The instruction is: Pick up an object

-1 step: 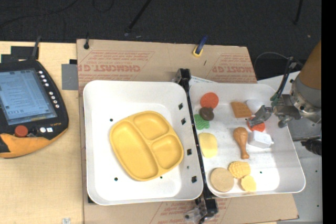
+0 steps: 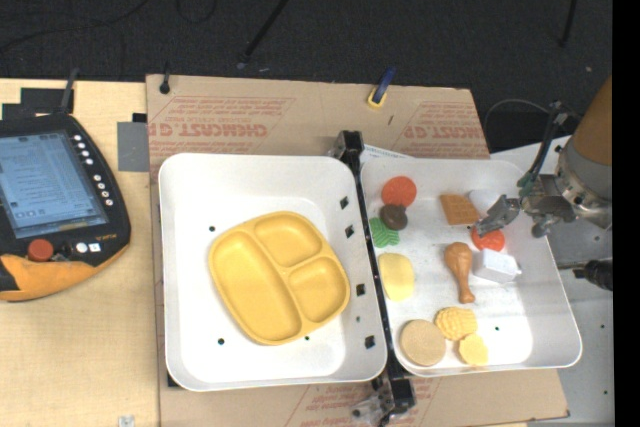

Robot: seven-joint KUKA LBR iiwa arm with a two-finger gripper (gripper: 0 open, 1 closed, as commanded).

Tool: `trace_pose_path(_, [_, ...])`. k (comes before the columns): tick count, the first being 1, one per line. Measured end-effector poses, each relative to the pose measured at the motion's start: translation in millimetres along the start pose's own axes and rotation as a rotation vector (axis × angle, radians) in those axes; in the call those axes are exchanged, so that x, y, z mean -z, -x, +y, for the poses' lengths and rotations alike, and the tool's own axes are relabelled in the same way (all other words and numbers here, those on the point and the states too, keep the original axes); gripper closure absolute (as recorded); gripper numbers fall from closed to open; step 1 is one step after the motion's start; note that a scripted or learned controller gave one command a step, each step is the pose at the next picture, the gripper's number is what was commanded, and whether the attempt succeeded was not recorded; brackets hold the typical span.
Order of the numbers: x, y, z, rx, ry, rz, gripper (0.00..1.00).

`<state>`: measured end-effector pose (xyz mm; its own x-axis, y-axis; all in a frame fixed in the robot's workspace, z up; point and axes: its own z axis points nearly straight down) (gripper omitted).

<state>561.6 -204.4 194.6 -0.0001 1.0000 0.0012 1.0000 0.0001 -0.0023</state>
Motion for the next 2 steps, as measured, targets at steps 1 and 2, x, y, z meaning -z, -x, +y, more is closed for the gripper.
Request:
trace_pose_path(1, [-62, -9, -4, 0.002, -0.006, 0.002, 0.00])
trace_pose_path(2, [-93, -8, -4, -0.003, 0.001, 0.000, 0.00])
